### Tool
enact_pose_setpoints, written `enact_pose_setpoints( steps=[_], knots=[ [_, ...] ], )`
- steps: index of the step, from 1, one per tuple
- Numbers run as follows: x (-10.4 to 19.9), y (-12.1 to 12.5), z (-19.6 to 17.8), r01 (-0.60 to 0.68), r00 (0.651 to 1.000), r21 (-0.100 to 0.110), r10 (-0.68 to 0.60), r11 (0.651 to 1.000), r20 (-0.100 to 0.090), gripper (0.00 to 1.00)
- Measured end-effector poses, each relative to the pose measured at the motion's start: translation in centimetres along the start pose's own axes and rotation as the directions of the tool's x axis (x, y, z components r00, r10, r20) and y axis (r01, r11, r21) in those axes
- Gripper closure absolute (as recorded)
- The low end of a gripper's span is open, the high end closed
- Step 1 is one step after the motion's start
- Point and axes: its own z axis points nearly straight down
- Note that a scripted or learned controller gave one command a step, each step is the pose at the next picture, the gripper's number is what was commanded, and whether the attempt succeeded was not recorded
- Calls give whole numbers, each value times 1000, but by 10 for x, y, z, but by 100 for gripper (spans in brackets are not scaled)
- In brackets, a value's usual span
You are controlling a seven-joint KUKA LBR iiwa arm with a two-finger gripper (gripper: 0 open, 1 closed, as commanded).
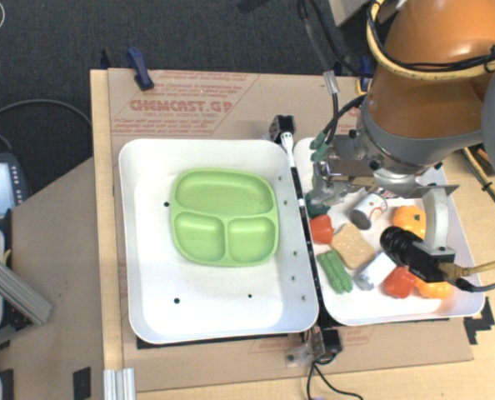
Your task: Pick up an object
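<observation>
My gripper [321,192] hangs low over the back left part of the right bin [464,302], close to the wall between the two bins. The arm's large orange and grey body hides much of that bin's back. Just in front of the gripper lies a red piece [321,228]. Beside it are a tan block [352,247] and a small grey and white cylinder [363,212]. A green piece [336,272] lies nearer the front. I see nothing held in the gripper.
The left bin [147,290] holds a green divided plate [225,217]. In the right bin there are also an orange piece [408,217], a white block [378,267], a red piece [397,284] and an orange piece [436,290].
</observation>
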Motion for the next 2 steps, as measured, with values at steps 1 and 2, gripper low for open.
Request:
enact_pose_setpoints(
  steps=[1, 2],
  knots=[
    [-62, -4, 182, -13, 1000, 23, 13, 1000, 5, 100],
    [16, 0, 91, 5, 1000, -1, -5, 1000, -2, 100]
  ],
)
